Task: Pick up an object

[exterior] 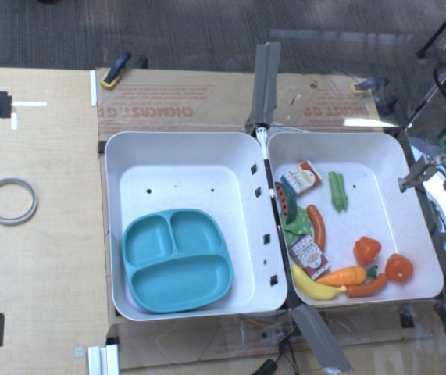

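Observation:
The right bin (410, 170) holds several toy foods. A small orange and blue carton (301, 178) lies near its back left, with a green bean pod (337, 190) beside it. Along the left wall are a watermelon slice (285, 201), a green leafy piece (297, 223), an orange-red sausage (316, 225) and a small printed packet (308, 254). At the front lie a banana (315, 283), a carrot (344, 274) and a red chili (367, 286). A red pepper (367, 250) and a tomato (398, 267) sit at the front right.
The left bin (129, 155) holds a teal divided plate (177, 258). A tape roll (9, 200) lies on the wooden table at left. A blue clamp (117, 69) and a grey upright bar (266, 84) stand behind the bins. Cables and metal parts (441, 170) crowd the right edge.

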Tool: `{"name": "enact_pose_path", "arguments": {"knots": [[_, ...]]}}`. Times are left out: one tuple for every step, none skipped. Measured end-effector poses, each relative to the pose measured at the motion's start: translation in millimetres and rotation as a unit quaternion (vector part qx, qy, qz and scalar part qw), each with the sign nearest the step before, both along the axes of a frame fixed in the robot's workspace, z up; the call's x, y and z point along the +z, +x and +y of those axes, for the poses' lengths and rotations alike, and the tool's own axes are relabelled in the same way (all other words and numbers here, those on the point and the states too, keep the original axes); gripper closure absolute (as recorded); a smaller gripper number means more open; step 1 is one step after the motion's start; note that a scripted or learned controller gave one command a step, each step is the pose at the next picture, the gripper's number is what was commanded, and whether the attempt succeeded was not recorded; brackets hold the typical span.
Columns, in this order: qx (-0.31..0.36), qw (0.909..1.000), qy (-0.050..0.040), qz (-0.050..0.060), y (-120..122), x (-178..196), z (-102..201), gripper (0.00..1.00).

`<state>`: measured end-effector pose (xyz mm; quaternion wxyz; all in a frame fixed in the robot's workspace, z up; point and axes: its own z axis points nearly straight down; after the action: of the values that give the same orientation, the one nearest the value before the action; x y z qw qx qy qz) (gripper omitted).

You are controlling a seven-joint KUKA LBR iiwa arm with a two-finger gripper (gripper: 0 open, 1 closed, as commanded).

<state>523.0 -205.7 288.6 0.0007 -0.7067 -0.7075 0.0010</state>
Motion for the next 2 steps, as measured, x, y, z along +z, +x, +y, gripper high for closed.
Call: {"name": "enact_pose_path", "arguments": {"knots": [[0.001, 1.0, -0.0003, 0.001, 0.8, 8.2, -0.3, 1.0], [0.079, 0.9969, -0.0006, -0.001, -8.6, 136.2, -16.6, 1.0]]}}
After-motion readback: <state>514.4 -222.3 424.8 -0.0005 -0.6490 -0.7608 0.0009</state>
